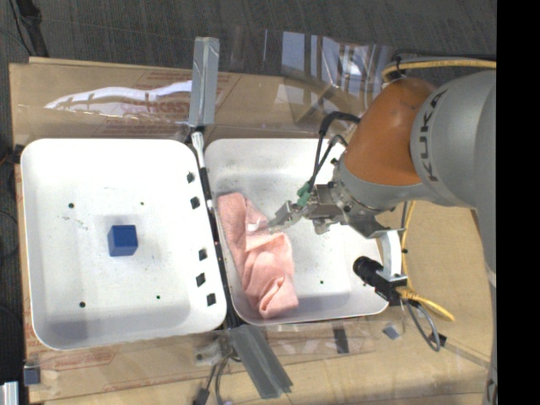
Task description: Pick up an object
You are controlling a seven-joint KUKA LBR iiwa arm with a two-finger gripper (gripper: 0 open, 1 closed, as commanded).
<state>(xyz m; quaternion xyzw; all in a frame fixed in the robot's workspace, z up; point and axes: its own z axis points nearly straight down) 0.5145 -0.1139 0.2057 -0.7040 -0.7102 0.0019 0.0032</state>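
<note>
1. I see the crumpled pink cloth [260, 256] lying in the right white bin [337, 154], against its left wall, long axis running from the far left corner toward the near rim (slightly slanted rightward).
2. My hand [278, 218] sits at the cloth's upper right edge; I cannot tell its finger state.
3. A small blue cube [123, 240] rests in the left white bin [51, 310], well apart.

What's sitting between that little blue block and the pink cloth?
In the camera view, bare white floor of the left bin, then the two bins' adjoining rims with black clips, separate the blue block from the pink cloth in the right bin.
</note>
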